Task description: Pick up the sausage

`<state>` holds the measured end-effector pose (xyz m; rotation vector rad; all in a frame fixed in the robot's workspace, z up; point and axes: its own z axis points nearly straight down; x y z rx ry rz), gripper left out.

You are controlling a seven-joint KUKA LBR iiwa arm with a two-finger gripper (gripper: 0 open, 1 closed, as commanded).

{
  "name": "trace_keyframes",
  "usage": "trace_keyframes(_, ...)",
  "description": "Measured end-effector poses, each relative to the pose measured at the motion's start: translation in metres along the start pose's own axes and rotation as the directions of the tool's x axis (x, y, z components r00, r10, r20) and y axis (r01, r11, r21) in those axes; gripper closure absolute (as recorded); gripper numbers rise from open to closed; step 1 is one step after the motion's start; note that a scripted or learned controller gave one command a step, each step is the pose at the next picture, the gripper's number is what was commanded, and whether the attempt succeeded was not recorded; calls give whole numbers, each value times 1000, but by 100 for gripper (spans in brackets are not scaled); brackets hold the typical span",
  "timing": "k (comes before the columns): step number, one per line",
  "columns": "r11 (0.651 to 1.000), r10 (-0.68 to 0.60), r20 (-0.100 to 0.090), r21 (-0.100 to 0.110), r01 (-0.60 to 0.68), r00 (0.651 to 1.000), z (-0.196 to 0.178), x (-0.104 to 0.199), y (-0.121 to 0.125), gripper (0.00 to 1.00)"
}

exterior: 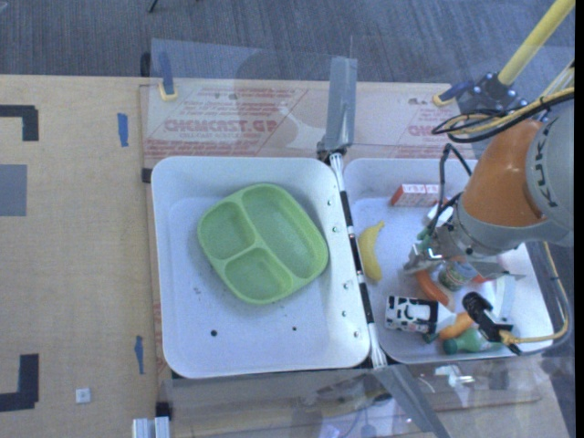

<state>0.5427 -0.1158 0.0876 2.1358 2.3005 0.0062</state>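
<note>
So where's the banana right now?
In the camera view, the banana lies in the right bin, close to its left wall, left of the gripper and above the black-and-white toy.

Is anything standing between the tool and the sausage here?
Nothing visible does. The tool hangs just over the reddish-orange sausage-like piece, apparently the sausage; the yellow banana and the black-and-white block lie off to the side.

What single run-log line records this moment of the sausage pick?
arm: over right bin | gripper: low among items, fingers unclear | sausage: not identifiable | banana: right bin, left side | green plate: left bin
</note>
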Motion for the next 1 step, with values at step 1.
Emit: trace_keyframes(1,999,-36,1,4,36,999,-139,62,23,100)
